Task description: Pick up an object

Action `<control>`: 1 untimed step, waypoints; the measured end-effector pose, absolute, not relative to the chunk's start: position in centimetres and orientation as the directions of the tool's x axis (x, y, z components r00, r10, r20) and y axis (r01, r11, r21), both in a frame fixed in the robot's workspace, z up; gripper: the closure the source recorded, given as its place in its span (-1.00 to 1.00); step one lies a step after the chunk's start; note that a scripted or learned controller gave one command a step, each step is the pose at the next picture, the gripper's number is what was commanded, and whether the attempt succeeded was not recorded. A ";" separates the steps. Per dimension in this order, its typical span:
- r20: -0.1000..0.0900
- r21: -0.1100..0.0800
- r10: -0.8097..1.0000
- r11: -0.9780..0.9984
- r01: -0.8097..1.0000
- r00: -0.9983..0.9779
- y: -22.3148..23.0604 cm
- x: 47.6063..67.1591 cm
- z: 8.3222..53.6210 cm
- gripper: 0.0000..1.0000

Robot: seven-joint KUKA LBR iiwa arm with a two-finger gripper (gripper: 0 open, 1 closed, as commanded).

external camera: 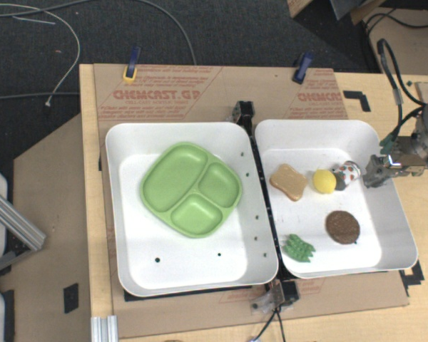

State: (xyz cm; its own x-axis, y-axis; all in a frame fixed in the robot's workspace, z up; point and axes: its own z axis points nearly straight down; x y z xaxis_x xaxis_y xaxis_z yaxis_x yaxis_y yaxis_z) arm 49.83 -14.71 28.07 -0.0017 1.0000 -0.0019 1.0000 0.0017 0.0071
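Right bin [385,258]: toast slice [289,182], yellow ball [324,182], brown disc [342,227], green toy [298,248], all lying loose. Gripper [380,167] hovering at the right rim; finger state: cannot tell. Nothing is being lifted; the whole pick is remaining.

A: Light looks even and fairly bright — the two white bins [128,191] come close to washing out, though their rims stay readable.

B: Shadows?

A: Soft and short. A faint one hugs the green divided plate [191,189], another sits under the small things in the right bin [385,212].

B: Sharpness?

A: Modest — print on the cardboard [164,91] is legible but fuzzy, and the gripper [382,168] at the right edge is smeared. The dark floor [43,48] is grainy.
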 end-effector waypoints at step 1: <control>0.000 0.004 1.000 0.006 1.000 -0.006 -10.6 52.8 28.1 1.00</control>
State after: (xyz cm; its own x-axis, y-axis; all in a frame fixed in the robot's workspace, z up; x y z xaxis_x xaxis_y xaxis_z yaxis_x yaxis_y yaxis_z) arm 52.79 -10.64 28.14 -0.0059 1.0000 0.0002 1.0000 0.0059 0.0037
